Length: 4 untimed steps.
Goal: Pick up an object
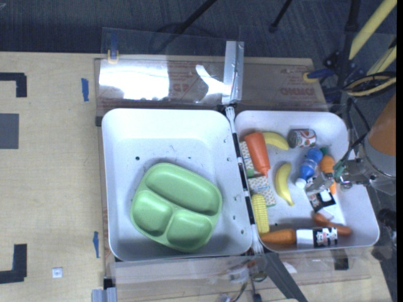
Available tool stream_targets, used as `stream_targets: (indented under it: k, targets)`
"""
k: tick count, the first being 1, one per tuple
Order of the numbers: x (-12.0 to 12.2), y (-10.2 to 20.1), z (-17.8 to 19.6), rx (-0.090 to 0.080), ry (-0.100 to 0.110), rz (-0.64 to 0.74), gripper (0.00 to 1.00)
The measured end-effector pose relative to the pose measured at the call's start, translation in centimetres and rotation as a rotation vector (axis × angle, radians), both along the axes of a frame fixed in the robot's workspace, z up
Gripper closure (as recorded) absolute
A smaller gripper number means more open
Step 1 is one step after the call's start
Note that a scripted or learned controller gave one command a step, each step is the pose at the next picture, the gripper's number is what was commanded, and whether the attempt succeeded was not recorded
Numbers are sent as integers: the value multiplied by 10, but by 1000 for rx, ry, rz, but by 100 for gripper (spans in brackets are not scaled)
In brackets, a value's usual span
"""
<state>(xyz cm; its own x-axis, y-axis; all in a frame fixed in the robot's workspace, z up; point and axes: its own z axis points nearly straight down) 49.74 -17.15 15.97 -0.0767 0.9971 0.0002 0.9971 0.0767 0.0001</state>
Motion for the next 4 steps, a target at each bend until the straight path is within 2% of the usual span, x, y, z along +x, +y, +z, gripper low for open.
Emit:
stream_targets:
  k: [1, 2, 3, 4]
  targets:
    - [87, -4, -64, 2, -7, -10, 0]
    - [86, -6, -57, 0, -3, -12, 100]
    - [99, 97, 51, -1, -2, 278, 100]
    - [60, 86, 148, -2, -3, 463, 100]
